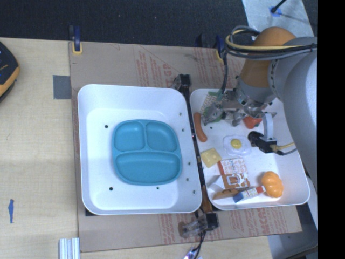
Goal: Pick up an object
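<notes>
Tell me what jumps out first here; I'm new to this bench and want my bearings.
The blue divided plate lies alone in the left white bin. The right bin is cluttered: an orange fruit, a hot dog, a yellow block. The grey arm's hand hangs over its far end.

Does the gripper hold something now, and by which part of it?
It cannot be told: the gripper is low in the right bin, and no object shows between its fingers.

The grey arm (299, 85) reaches in from the right of the camera view, its orange band (269, 39) uppermost near the top edge. Below the band the wrist (253, 88) points steeply down. The gripper (229, 112) hangs at its end, low and toward the left, a tangle of dark metal parts.
</notes>
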`<state>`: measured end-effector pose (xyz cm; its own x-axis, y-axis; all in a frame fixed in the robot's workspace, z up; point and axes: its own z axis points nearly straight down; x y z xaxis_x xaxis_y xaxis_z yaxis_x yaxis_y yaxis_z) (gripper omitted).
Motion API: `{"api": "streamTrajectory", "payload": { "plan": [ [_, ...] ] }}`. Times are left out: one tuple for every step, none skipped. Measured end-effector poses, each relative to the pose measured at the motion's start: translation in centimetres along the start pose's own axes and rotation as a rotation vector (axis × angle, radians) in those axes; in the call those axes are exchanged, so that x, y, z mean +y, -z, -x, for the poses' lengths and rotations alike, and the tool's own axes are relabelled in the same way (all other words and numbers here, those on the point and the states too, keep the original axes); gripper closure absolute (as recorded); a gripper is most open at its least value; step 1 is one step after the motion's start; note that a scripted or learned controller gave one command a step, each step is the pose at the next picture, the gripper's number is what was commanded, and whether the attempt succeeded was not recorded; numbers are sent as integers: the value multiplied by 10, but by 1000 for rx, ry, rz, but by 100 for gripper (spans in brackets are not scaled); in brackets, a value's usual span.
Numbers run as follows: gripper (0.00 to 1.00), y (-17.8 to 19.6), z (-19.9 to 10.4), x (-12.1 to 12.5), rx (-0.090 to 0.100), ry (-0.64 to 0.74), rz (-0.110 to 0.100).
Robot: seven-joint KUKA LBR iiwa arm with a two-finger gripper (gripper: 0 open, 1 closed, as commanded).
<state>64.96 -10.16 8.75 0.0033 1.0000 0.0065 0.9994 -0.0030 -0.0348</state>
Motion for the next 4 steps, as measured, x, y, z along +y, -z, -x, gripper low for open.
{"api": "streamTrajectory", "payload": {
  "plan": [
    [0, 0, -3, 0, -5, 0, 1],
    [0, 0, -5, 0, -6, 1, 1],
    [0, 0, -5, 0, -5, 2, 1],
    [0, -1, -3, 0, -1, 1, 1]
  ]
}}
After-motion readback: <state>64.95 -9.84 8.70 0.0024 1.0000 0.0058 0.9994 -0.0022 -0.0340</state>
